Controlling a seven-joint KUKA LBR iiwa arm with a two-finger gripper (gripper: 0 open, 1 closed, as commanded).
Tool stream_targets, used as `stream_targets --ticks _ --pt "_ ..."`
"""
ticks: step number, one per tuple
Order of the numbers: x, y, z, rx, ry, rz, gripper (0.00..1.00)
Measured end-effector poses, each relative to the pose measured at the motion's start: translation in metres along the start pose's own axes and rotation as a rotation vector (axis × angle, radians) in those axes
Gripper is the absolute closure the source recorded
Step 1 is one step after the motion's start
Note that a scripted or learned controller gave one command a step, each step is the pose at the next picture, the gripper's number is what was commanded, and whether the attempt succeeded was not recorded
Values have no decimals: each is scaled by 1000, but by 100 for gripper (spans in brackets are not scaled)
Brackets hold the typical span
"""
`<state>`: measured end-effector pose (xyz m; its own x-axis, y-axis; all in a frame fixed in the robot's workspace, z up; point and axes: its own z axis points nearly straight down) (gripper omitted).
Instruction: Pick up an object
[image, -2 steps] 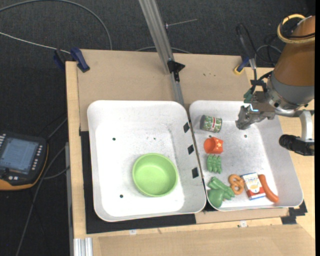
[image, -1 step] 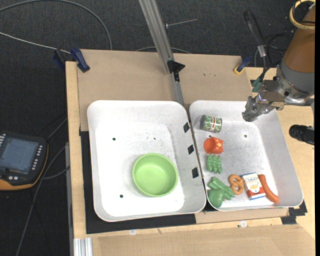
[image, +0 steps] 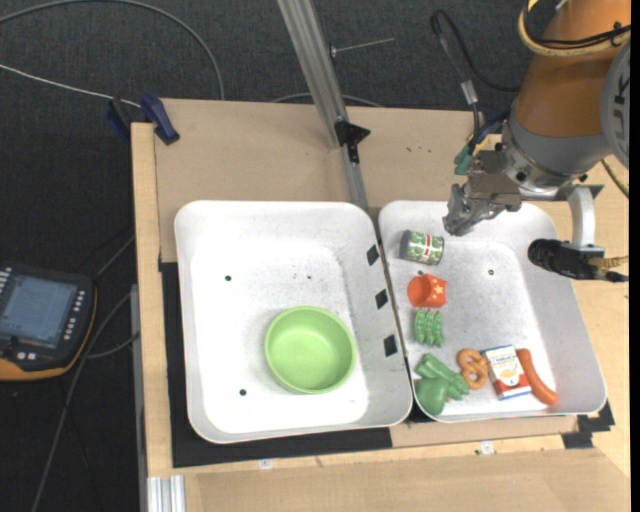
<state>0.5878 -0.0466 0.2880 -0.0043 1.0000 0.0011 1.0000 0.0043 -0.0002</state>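
My gripper (image: 462, 222) hangs over the back of the right bin (image: 560, 300), just right of and above a small green-labelled can (image: 422, 246) lying on its side. Nothing shows between its fingers. Along the bin's left side lie a red toy pepper (image: 428, 290), a green pea pod (image: 428, 326) and a green leafy toy (image: 438, 384). Near the front sit a pretzel (image: 471, 366), a small white and red carton (image: 507, 372) and an orange sausage (image: 536, 378).
The left bin (image: 215, 250) holds a light green bowl (image: 309, 348). A metal pole (image: 325, 80) slants across the bench behind the bins. A black fitting (image: 560, 257) juts over the right bin's right rim. A teach pendant (image: 40, 315) lies off the bench at the left.
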Motion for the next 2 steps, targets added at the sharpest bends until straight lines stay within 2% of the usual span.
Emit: stream_targets --ticks 1,2 --pt "46 -2 15 0 0 0 100" --pt "101 12 18 0 0 0 100"
